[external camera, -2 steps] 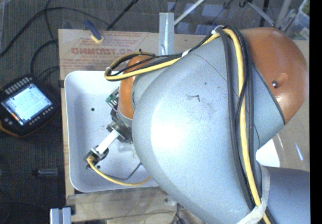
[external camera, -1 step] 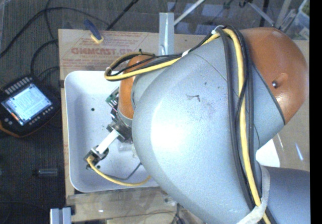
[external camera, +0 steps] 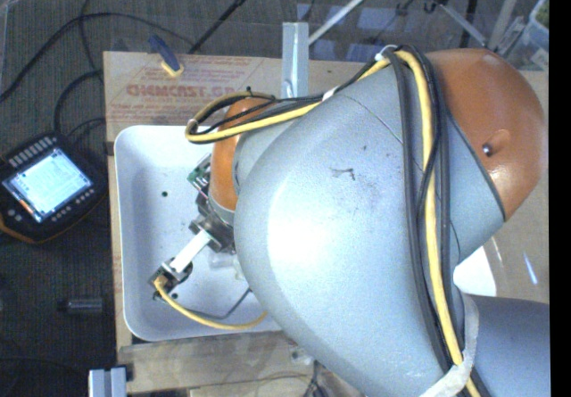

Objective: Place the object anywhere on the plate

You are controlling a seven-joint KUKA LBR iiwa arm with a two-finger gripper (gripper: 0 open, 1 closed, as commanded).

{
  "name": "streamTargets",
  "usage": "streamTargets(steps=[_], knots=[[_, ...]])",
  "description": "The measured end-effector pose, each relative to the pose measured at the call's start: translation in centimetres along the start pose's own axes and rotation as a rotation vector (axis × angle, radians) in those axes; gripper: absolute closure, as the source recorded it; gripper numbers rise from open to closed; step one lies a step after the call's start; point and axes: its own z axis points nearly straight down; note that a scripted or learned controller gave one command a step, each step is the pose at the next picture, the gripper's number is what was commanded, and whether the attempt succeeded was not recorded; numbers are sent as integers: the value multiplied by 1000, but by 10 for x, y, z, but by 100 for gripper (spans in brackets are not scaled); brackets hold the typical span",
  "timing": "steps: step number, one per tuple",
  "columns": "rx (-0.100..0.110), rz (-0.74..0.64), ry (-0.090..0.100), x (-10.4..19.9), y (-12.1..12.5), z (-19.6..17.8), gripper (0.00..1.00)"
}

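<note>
The grey arm (external camera: pixel 357 208), closest to the lens, hangs over the white bin (external camera: pixel 143 208) and covers most of it. Its orange-banded wrist (external camera: pixel 227 163) dips into the bin's middle. Yellow cable (external camera: pixel 232 123) loops from the arm across the bin's far rim.

The gripper (external camera: pixel 212 224) sits low inside the bin under the wrist. It is so tucked beneath the arm that I cannot tell whether it is open or closed, or whether it has anything in it.

The object and the plate are both hidden. They may lie under the arm on the covered side of the bin, but I cannot say where. For the same reason, nothing can be said about the object's shape, colour or pose. The bare part of the bin floor holds only a small dark speck (external camera: pixel 165 194).

I see several risks. The gripper is close to the bin floor, so a descent that runs a little deep could jam it against the plastic. A grasp made here could also close on nothing. The slack cable near the bin's front rim could catch on it as the wrist turns.

Outside the bin, a lit teach pendant (external camera: pixel 45 186) lies past its left wall. A printed board (external camera: pixel 178 83) lies beyond its far rim.
</note>
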Motion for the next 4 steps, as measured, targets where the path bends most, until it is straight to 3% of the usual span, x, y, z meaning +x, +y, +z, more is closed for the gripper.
streamTargets(steps=[4], knots=[[-1, 0, 0, 0, 0, 0, 0]])
